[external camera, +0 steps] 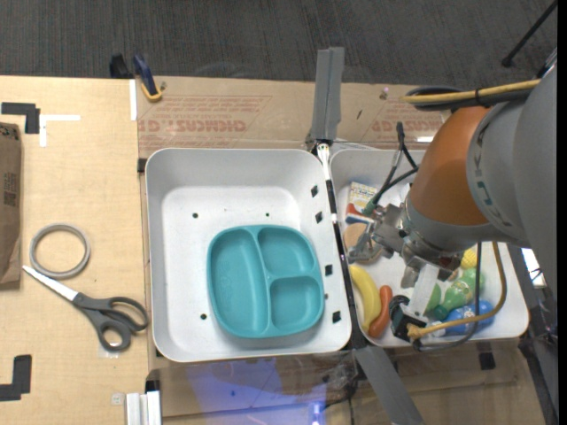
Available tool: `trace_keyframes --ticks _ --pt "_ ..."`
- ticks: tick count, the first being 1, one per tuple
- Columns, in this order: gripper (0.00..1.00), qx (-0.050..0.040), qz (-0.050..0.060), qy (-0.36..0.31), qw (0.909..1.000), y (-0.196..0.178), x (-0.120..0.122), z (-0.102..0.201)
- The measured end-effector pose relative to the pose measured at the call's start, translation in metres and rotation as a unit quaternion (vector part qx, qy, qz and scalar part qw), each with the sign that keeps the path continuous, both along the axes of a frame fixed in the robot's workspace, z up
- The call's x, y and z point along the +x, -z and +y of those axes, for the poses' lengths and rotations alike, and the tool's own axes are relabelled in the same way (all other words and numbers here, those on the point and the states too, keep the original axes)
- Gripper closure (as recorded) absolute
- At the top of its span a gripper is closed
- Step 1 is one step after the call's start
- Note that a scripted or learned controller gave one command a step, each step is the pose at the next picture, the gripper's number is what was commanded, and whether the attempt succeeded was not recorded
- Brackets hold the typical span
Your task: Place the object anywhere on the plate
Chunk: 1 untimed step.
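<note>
So, going from the left edge: there's a roll of tape (59, 250) lying flat on the wooden surface (80, 175), and just below it a pair of scissors (93, 308) with grey handles, blades pointing up-left. A brown paper thing pokes in at the far left edge, hard to say what it is.

In the middle of the frame sits the left bin (177, 193), and inside it, toward the lower half, is the teal plate (266, 282) with three compartments, lying flat with nothing on it.

Right of that is the right bin (341, 162), and the arm (478, 171) covers most of it, orange band and all. The hand (390, 237) hangs low over the upper-middle part of that bin; honestly I can't tell if it's clenched or released from this angle, too much clutter around it. Under and beside it: a yellow banana (364, 291) next to a reddish-orange piece (381, 312) near the bin's lower left, some green and blue items (456, 295) lower right, and a small printed box (361, 195) near the top.
</note>
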<state>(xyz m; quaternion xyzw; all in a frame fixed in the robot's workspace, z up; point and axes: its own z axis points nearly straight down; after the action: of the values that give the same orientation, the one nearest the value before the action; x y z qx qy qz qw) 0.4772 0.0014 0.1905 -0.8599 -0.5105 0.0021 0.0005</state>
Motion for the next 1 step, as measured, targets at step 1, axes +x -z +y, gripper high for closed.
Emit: trace_keyframes --ticks 1 --pt "0.0 0.0001 0.001 -0.032 0.9995 0.0004 -0.0007 -0.0304"
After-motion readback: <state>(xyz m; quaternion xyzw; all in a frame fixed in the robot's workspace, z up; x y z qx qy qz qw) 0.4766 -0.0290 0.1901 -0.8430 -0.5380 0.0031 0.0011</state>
